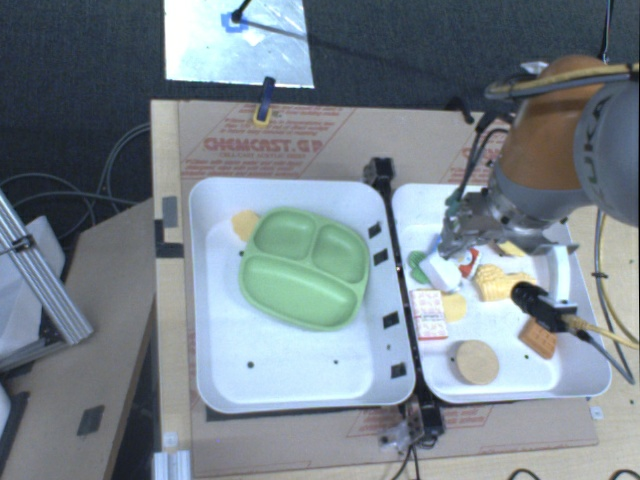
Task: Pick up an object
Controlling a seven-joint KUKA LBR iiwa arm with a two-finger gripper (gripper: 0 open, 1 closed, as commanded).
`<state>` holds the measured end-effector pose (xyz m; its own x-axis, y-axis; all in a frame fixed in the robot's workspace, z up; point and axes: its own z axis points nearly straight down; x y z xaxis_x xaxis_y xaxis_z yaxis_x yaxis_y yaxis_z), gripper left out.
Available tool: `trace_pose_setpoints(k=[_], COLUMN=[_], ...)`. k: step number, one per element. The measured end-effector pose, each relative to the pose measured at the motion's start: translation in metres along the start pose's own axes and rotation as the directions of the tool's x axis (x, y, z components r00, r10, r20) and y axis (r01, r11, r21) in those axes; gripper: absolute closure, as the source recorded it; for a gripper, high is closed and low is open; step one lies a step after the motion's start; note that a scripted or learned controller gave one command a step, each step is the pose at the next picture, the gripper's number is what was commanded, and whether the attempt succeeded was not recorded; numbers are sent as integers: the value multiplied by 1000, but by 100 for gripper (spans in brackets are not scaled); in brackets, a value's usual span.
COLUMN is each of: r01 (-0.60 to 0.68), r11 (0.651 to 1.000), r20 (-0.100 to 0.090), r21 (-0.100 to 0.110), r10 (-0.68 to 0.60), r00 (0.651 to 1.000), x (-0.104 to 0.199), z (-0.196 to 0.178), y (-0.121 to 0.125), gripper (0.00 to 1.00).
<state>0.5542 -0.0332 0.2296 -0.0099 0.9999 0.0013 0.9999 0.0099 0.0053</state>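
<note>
Cardboard-topped bench, two white bins; gripper (pixel 458 251) low in cluttered right bin (pixel 590 368) over white block (pixel 438 272), grip state unclear.

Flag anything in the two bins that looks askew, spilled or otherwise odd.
The green three-compartment plastic plate lies at a slant in the left white bin, partly covering a small yellow piece. In the right white bin, small items lie in a loose jumble beneath the gripper. Nothing looks spilled or damaged.
</note>
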Motion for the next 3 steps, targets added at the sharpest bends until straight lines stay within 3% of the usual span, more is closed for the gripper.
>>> trace_pose_setpoints(k=[1,2,3], r01=[0,-1,-10], r11=[1000,1000,1000], r20=[0,0,2], r21=[3,1,5], r10=[0,1,10], r00=[1000,1000,1000], x=[46,89,77], z=[12,-5,9], y=[32,53,42], gripper=[100,100,100])
